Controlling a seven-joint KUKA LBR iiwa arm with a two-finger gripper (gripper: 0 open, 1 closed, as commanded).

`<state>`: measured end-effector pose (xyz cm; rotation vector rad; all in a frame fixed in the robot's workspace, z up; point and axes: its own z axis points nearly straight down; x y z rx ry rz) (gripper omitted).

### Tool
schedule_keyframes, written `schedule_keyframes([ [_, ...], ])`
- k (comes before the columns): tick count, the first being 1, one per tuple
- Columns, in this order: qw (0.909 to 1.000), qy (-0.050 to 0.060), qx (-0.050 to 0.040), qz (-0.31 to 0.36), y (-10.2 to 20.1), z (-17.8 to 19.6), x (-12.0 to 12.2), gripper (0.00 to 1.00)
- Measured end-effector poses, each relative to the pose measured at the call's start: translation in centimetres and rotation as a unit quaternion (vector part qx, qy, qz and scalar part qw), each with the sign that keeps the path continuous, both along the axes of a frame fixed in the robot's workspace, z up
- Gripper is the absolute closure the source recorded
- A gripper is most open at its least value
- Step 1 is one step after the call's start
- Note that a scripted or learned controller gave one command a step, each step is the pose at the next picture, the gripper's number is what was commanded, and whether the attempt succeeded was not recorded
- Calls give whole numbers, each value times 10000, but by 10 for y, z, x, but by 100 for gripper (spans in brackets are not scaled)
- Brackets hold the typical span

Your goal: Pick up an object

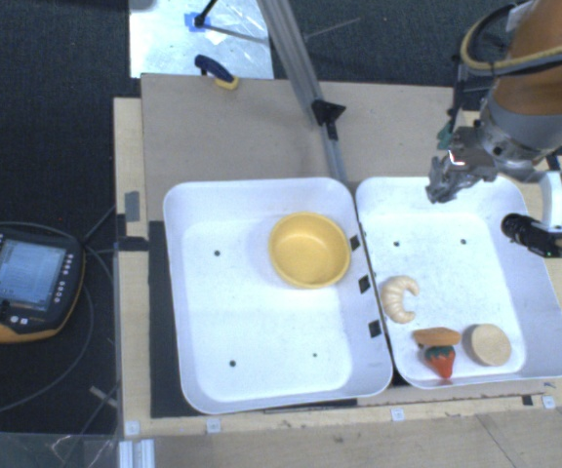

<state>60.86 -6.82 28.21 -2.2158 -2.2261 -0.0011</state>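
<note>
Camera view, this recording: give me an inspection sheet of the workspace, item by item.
Surface: bench bearing two shallow white bins, left bin and right bin, side by side.
Job's things: yellow bowl in the left bin; in the right bin a croissant, a strawberry, a small brown piece touching it, and a round tan disc.
Clutter: yellow-and-blue clamp at the bench's far edge.
Tool: the tool is above the right bin's far edge, apart from every item; finger state cannot be told.
Cables: looped on the arm; one runs from the pendant.
Surroundings: teach pendant on dark floor at left; a tripod leg.
</note>
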Motion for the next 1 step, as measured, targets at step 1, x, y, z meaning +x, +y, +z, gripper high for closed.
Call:
schedule_keyframes([
  [1, 10000, 2, 0, 1, 53, -18, 10, 100],
])
